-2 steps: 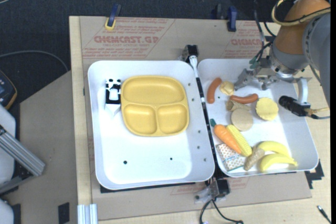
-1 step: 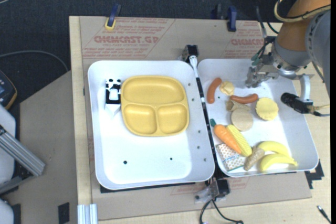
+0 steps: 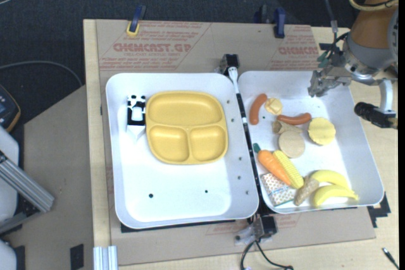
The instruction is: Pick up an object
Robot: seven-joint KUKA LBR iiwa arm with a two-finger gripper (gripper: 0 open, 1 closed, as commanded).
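My gripper (image 3: 321, 84) hangs over the far right part of the right bin (image 3: 364, 155), above and right of the toy food. Below it lie two red sausages (image 3: 257, 108) (image 3: 294, 117), a yellow round slice (image 3: 321, 131) and a beige round slice (image 3: 292, 143). Closer to the front are an orange carrot (image 3: 272, 163), a corn cob (image 3: 288, 168) and two yellow bananas (image 3: 329, 188). Nothing shows between the fingers.
The left bin (image 3: 126, 186) holds a yellow three-compartment plate (image 3: 186, 125) and a small black-and-white object (image 3: 135, 110). A patterned packet (image 3: 276, 188) and a tan piece (image 3: 306, 190) lie in the right bin's front. Clamps sit on the cardboard's far edge.
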